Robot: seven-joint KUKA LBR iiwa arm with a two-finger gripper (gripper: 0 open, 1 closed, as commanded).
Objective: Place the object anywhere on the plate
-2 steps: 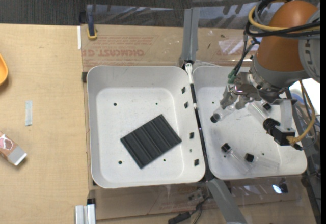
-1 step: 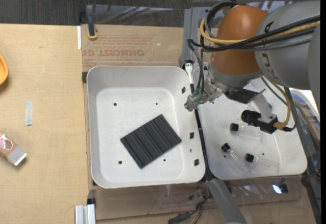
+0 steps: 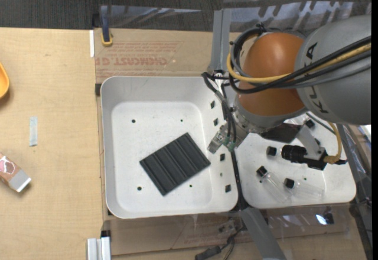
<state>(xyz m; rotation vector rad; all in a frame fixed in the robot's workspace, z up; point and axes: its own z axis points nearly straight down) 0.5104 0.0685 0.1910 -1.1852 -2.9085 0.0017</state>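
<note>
On the left of the tabletop (image 3: pixel 53 194), nothing bears on the task. In the left bin (image 3: pixel 112 99) lies the dark ribbed plate (image 3: pixel 175 163), tilted and bare. Just right of it, near the divide between the bins, the end effector (image 3: pixel 220 142) hangs low; whether it grips the object I cannot tell. Small dark pieces (image 3: pixel 271 150) lie in the right bin (image 3: pixel 339 191). Judging by this, the carry is under way; next comes moving left over the plate.

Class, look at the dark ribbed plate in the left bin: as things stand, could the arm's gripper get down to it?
Probably yes. The plate lies flat and uncovered in the left bin, with nothing on it. The gripper hangs near that bin's right wall, just beside the plate.
</note>
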